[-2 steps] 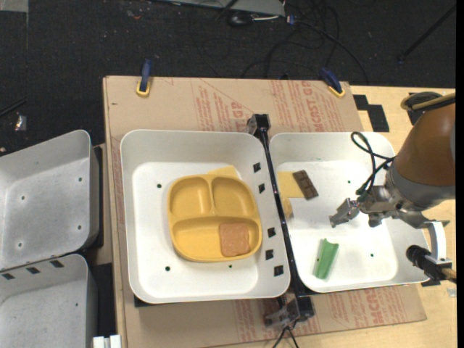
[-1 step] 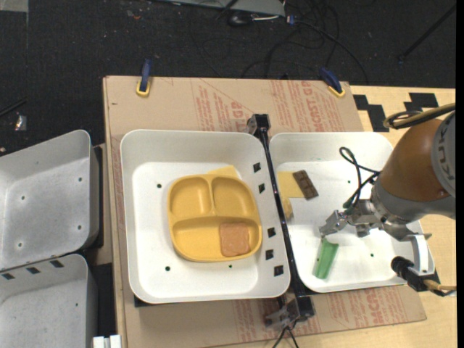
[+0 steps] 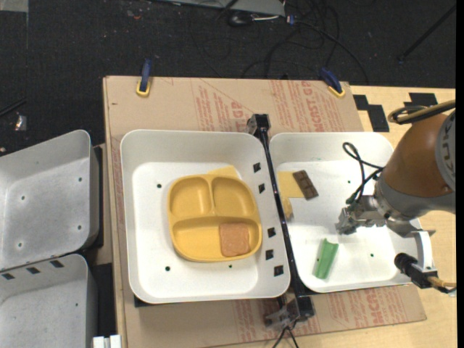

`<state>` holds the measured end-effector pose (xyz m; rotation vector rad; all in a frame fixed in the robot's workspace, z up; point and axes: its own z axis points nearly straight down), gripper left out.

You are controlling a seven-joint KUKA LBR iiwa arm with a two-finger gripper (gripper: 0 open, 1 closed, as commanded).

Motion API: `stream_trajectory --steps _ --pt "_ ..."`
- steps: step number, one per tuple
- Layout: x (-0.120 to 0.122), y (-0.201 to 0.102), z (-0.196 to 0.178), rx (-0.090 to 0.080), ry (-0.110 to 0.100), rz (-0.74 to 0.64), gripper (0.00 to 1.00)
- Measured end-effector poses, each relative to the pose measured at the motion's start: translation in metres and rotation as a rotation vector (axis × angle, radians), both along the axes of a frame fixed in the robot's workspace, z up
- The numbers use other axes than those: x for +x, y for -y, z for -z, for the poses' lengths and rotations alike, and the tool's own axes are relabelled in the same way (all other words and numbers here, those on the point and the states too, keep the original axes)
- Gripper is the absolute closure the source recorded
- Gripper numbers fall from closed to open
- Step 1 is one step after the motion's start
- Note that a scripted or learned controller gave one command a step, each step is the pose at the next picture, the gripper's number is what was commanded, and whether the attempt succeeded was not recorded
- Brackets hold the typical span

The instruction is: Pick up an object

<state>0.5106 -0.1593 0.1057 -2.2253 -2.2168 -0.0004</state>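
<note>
- The arm (image 3: 420,169) reaches in from the right, its orange band sitting over the right bin (image 3: 377,151).
- The jaws (image 3: 350,222) hang low over that bin's floor, a touch right of its middle; whether they are open or closed, I cannot tell from this angle.
- Nothing visible is gripped in them.
- Green cylinder (image 3: 325,259) lies tilted on the right bin's floor, just below and left of the jaws, close but apart from them.
- Up by the divider, a dark brown bar (image 3: 305,184) lies aslant across a pale yellow flat piece (image 3: 286,188) in the right bin's left part.
- Over in the left bin (image 3: 145,158), a yellow divided plate (image 3: 210,209) sits in the middle.
- A pinkish-tan block (image 3: 233,238) rests in the plate's lower right compartment.
- Both bins sit side by side on a cardboard sheet (image 3: 217,100) laid over the desk, with clips at its far edge.
- A black cable (image 3: 360,167) loops down from the arm toward the wrist.
</note>
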Motion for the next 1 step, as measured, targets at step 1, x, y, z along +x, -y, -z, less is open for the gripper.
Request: stream_trajectory --steps 1 --pt "-0.0088 0.0018 -0.0549 -0.002 0.005 -0.002 1.0"
